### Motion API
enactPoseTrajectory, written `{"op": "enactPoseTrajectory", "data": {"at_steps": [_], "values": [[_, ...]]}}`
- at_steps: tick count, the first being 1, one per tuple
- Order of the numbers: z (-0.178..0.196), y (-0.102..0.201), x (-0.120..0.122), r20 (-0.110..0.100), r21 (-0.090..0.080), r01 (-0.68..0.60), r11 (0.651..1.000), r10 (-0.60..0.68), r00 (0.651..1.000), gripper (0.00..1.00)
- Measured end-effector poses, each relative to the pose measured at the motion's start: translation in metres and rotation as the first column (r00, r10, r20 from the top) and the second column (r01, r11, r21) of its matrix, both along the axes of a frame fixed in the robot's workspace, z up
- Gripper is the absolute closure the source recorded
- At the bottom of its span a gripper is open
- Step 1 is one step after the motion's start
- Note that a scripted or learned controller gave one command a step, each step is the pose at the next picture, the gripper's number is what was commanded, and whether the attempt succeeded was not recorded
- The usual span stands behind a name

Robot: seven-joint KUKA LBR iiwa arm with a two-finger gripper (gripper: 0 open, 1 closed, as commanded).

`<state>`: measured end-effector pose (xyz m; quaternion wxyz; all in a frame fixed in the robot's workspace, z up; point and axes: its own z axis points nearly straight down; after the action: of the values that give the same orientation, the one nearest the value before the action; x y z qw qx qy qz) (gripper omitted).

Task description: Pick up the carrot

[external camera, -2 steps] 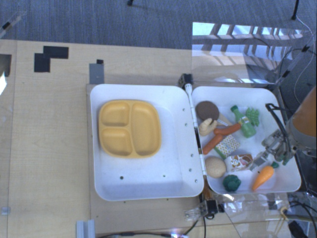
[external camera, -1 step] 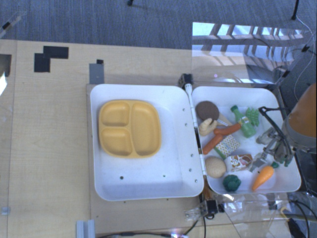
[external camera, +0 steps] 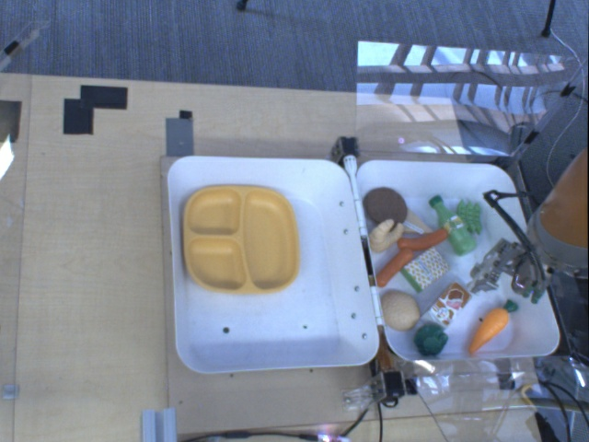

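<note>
Carrot [external camera: 490, 330]: near right bin's [external camera: 543, 339] front right corner, lying free. Gripper [external camera: 498, 267]: just above it by the right edge, grip state cannot be told.

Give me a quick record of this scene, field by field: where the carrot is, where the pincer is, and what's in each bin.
carrot: lying in the right bin, near its front right corner
pincer: over the right bin, just above the carrot in the view, nothing seen between its fingers
left bin: holds a yellow divided plate
right bin neighbours: small carton and dark green piece left of the carrot
task state: carrot not yet picked up
</note>
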<state>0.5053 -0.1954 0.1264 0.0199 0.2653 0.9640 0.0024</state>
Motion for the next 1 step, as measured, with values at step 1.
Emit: {"op": "enactPoseTrajectory", "data": {"at_steps": [1], "values": [[-0.0018, 0.0009, -0.0012, -0.004, 0.002, 0.0, 1.0, 0.0, 1.0, 0.0]]}}
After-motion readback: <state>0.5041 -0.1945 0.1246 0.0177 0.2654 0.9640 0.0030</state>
